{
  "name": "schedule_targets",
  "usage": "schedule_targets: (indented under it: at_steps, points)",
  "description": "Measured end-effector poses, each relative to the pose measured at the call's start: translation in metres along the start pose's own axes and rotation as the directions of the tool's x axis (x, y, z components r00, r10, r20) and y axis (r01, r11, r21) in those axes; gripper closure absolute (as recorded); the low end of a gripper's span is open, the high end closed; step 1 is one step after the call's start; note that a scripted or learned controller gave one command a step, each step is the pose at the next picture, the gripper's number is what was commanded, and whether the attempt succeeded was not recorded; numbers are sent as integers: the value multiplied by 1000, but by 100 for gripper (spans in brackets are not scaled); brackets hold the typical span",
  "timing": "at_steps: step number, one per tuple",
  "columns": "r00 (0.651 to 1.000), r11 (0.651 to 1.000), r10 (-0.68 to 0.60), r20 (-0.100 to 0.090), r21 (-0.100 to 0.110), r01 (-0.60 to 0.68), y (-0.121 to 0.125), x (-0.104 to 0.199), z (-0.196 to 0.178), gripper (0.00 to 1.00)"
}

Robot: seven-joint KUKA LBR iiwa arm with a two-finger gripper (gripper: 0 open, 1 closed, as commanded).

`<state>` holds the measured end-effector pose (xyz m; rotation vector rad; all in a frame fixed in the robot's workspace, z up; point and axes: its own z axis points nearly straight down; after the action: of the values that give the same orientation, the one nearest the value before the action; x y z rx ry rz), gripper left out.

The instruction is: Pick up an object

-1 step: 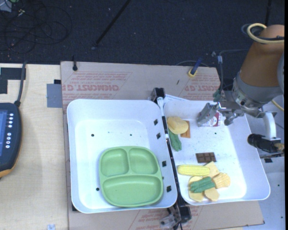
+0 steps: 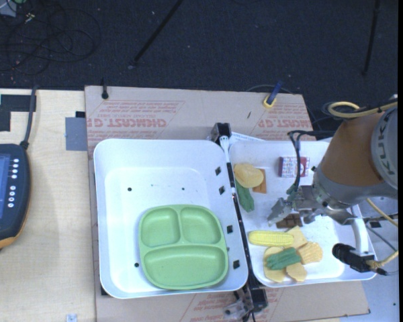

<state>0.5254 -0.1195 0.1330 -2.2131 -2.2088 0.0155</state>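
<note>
Although the gripper (image 2: 287,211) is down inside the right bin (image 2: 326,268), nothing can be seen between its fingers, so the pick looks unfinished. Whether it is spread or pressed together I cannot tell; the metal parts blur into the dark thing beneath them.

That small brown block (image 2: 290,221) lies right under the gripper, touching it or nearly so, and seems the likeliest target. Just below it lies a corn cob (image 2: 271,238), on its side. Farther below sits a cluster of a green piece (image 2: 283,258) and yellow ridged pieces (image 2: 307,252), close together. Up and to the gripper's left are a yellow chip (image 2: 248,176) on a brown square and a green pod (image 2: 244,198) against the bin's wall. Above the gripper, near the wrist, stands a red-and-white box (image 2: 288,166).

Well to the left, in the other bin (image 2: 114,166), lies a green tray (image 2: 183,245) with three compartments, apart from everything else.

By my judgement the approach is done and the descent is at or near bottom. What is left: closing on one object, then lifting it out of the clutter. With the corn so close to the block, a closing grip might nudge it or catch two things at once.
</note>
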Motion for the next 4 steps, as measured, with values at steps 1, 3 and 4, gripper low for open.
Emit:
schedule_targets:
  at_steps: [1, 3, 4]
  points:
    - [1000, 1000, -3, 0, -11, 3, 41, -37, 47, 0]
    - [1000, 1000, 2, 3, -18, -2, 0, 19, 45, 0]
    - [1000, 1000, -2, 2, -20, 2, -12, 14, 45, 0]
